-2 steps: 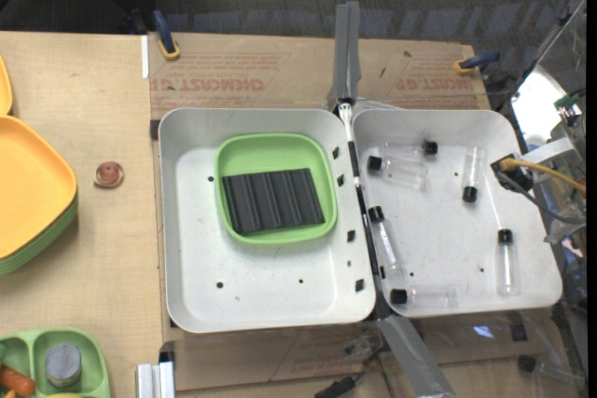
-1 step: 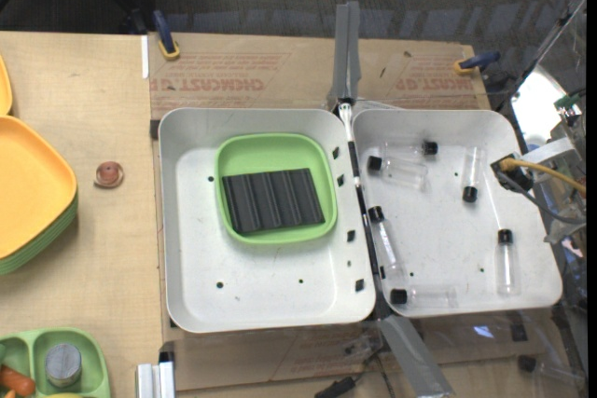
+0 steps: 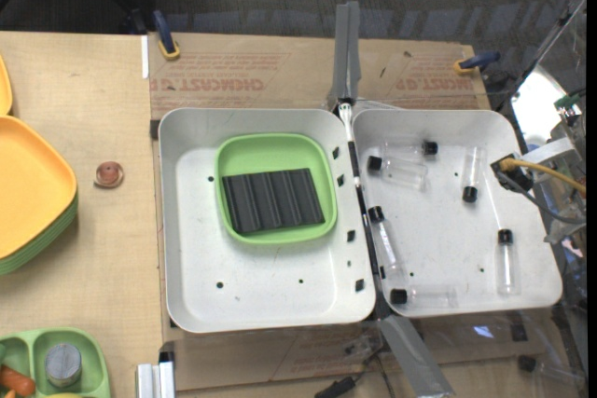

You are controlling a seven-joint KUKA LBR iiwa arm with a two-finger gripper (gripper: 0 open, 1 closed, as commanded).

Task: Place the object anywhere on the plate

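Dark ridged slab (image 3: pixel 276 200) lies lengthwise across green plate (image 3: pixel 274 155).

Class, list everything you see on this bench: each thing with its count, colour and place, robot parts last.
Bins: two, white, side by side mid-bench.
Plate: one, green, in the left bin.
Ridged block: one, dark grey, lying on the plate.
Tubes: about six, clear with black caps, scattered in the right bin.
Stacked plates: yellow and green, left edge.
Small knob: one, reddish-brown, left of the bins.
Divided tray: one, green, bottom-left corner.
Clamps: two, blue and orange, on the cardboard's far edge.
Robot parts: right edge, partly visible with a yellow cable.
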